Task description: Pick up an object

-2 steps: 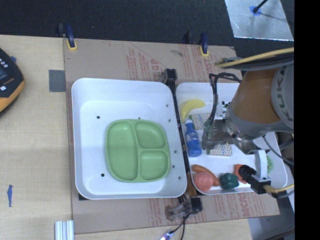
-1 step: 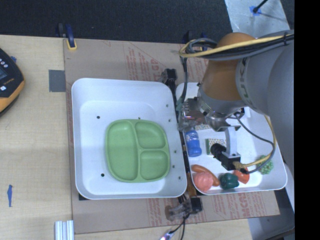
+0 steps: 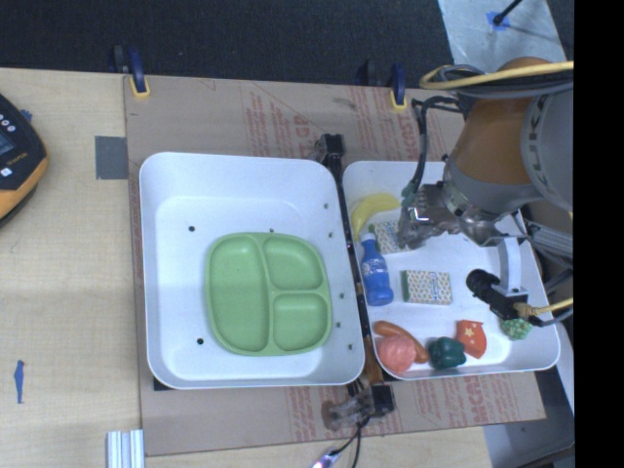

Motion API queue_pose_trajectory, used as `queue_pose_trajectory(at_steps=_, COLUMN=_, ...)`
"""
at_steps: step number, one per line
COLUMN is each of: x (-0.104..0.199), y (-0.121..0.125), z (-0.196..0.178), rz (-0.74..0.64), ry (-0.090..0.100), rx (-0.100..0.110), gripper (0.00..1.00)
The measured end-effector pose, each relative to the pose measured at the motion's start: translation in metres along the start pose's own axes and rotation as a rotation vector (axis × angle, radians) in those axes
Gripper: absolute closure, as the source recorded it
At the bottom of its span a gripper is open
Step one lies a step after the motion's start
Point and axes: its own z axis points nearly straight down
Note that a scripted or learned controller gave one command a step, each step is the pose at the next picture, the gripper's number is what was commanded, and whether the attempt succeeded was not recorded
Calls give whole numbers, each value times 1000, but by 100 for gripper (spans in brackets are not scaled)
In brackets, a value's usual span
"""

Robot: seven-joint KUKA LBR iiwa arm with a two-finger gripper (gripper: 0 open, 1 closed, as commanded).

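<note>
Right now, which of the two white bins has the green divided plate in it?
The left bin. The green divided plate lies in it, while the right bin holds small items like the blue bottle.

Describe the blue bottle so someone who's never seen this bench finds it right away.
Look in the right-hand white bin, along its left wall. The blue bottle lies there, just below a yellow banana and above an orange-pink toy. It is the bin's one blue thing.

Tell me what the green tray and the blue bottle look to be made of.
The green tray looks like moulded plastic with a matte finish: one even pale green, soft rounded dividers, no sharp glints. The blue bottle also seems plastic, slightly see-through and glossier, with a light cap; it is too small to be sure.
</note>
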Motion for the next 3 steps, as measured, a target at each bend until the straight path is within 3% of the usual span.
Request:
queue_pose_trajectory(at_steps=1, x=37, y=-12, z=0, rz=-3, ry=1, rx=3, gripper=100)
queue_pose_trajectory(at_steps=2, x=-18, y=-32, z=0, rz=-1, ry=1, rx=2, gripper=100)
queue_pose_trajectory(at_steps=3, x=-35, y=-43, z=1, rz=0, ry=2, rx=3, gripper=100)
